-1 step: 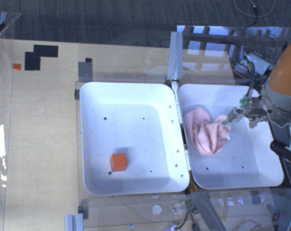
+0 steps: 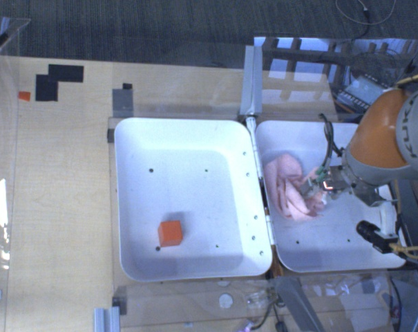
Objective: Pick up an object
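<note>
From where I stand, the gripper [image 2: 318,187] is down in the right bin [image 2: 333,251], right against the right edge of a crumpled pink cloth [image 2: 289,194] that lies by the bin's left wall; whether the fingers are open or closed on the cloth I cannot tell, as the wrist covers them. The arm [image 2: 381,144], with its orange band, reaches in over the bin's right side. In the left bin [image 2: 188,144] a small orange block [image 2: 171,233] sits alone near the front-left corner, well apart from the arm, and the wooden table [image 2: 50,206] stretches away to the left.
</note>
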`<state>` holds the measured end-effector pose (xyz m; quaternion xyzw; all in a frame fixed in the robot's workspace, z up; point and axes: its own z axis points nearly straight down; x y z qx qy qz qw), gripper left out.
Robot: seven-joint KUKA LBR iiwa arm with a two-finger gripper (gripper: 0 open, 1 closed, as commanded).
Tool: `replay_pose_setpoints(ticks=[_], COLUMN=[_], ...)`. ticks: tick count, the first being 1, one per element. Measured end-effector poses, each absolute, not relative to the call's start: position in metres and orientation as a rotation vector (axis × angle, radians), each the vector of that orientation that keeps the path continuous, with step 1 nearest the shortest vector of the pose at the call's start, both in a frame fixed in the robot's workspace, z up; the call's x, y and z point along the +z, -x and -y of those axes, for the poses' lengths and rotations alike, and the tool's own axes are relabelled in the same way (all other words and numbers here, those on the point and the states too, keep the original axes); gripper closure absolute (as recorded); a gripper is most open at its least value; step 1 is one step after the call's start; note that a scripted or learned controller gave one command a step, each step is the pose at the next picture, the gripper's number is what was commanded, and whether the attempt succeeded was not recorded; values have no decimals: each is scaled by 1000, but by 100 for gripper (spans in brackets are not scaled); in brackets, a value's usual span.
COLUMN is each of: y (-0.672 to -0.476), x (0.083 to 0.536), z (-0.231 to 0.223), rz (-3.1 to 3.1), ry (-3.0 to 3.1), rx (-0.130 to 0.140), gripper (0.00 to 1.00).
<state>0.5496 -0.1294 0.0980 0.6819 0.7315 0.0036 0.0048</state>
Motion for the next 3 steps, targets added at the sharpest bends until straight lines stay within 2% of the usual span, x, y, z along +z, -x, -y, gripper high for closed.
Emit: replay_pose_setpoints(ticks=[1,2,3], y=[-576,-580,-591], x=[92,103,268], z=[132,130,92], rz=[-2507,-2505,-2274], ry=[-1868,-1864,-2157], rx=[14,23,6], gripper=[0,100,100])
